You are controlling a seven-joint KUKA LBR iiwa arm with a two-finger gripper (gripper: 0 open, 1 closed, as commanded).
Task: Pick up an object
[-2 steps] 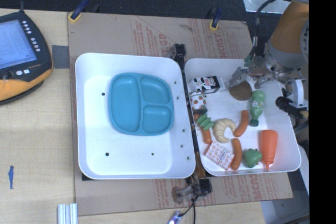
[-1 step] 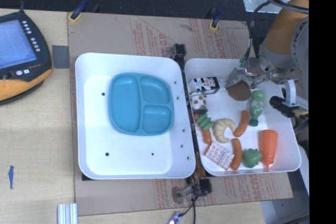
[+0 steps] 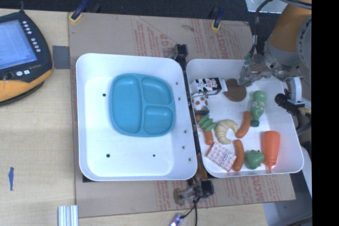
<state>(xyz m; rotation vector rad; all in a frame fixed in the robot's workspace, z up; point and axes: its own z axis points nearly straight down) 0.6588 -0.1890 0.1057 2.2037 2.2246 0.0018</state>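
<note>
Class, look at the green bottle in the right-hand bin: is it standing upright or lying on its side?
Lying down. The green bottle shows its whole length flat against the right bin floor, cap end pointing toward the sausages.

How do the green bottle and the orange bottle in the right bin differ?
The green bottle is smaller and lies in the middle of the right bin; the orange bottle is larger and sits near the front right corner. The green one has a white label; the orange one looks plain. Both lie flat.

Teach pendant left; clamps pin cardboard.
</note>
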